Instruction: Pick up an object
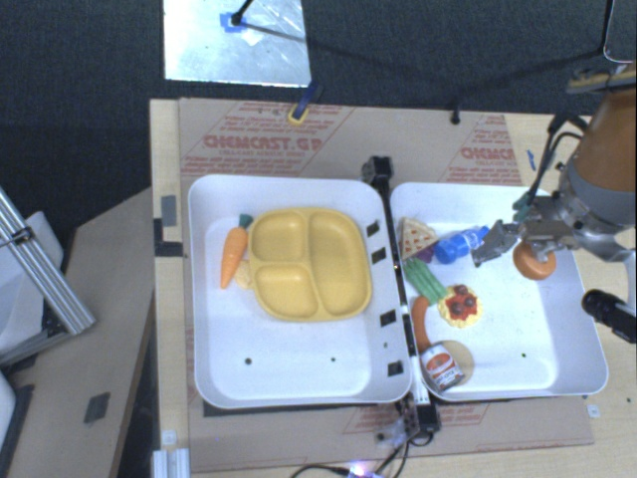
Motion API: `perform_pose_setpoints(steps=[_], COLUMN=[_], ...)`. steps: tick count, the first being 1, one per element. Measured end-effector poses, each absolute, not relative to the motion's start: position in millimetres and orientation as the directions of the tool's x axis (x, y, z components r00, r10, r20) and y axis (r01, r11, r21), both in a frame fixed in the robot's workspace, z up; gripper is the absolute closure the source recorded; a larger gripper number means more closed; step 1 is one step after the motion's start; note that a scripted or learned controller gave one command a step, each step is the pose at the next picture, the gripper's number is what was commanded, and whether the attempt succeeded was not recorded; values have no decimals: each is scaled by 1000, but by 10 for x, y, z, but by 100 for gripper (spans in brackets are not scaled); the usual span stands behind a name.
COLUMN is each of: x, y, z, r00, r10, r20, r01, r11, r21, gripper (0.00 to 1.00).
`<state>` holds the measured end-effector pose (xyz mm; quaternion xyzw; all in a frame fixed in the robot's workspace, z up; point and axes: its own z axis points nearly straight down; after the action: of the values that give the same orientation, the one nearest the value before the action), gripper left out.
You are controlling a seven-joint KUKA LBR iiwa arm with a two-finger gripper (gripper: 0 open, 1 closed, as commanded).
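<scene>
Two white bins sit side by side: the left bin (214,366) holds one yellow divided plate (304,264) and one carrot (232,255), with open floor along its front. The right bin (557,352) crowds one blue bottle (460,244), and other toys at its left, leaving its right half open. The pincer (510,239) hangs there; grip unclear.

A yellow divided plate (304,265) beside a toy carrot (232,255) in the left bin (214,366).

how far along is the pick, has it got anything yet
Done: the gripper is over the right bin, beside the blue bottle. In hand: nothing visibly between its fingers. Left: closing on an object and lifting; the bottle and orange piece lie in the bin.
</scene>
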<state>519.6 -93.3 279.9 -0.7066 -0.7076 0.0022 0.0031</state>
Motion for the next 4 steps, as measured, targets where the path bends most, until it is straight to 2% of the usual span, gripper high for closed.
perform_pose_setpoints(steps=[1, 2, 3, 4], x=[5212, 5284, 5270, 5238], y=[-932, -860, -821, -823], z=[2843, 2354, 1927, 1299], r00=[-3, -2, -1, -1], r10=[1000, 1000, 1000, 1000], r20=[0, 1, 1, 1], r01=[1000, 1000, 1000, 1000], r11=[3, 2, 1, 1], r21=[2, -3, -3, -4], gripper=[0, 0, 0, 0])
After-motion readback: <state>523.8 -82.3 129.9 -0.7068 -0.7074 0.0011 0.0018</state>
